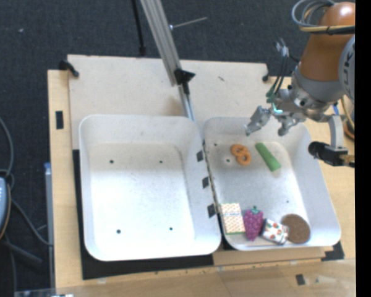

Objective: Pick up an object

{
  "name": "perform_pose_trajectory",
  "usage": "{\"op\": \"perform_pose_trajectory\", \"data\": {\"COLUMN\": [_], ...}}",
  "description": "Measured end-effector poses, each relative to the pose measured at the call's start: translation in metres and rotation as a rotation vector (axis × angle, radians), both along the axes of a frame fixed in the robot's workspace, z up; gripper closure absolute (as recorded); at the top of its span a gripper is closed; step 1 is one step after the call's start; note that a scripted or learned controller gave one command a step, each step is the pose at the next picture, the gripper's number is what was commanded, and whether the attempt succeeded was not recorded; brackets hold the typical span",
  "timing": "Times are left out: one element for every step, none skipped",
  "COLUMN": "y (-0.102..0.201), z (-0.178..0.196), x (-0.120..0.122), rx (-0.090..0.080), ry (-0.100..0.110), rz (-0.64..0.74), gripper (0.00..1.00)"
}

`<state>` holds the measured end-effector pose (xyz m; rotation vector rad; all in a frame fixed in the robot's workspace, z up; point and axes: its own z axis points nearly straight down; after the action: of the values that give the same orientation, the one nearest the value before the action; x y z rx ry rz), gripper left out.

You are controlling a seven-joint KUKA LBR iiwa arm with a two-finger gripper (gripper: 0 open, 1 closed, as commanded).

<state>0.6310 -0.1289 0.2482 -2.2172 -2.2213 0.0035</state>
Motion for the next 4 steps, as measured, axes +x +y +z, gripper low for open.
{"op": "perform_pose_trajectory", "data": {"y": [0.000, -0.005, -0.011, -0.012], "z": [0.003, -0.043, -0.105, -0.150], "x": [0.001, 0.007, 0.006, 0.005], "rx": [-0.001, -0.003, -0.003, -0.003], "ry": [-0.005, -0.001, 0.001, 0.000], "rz": [0.001, -0.003, -0.004, -0.007], "gripper": [0.00, 0.00, 0.00, 0.00]}}
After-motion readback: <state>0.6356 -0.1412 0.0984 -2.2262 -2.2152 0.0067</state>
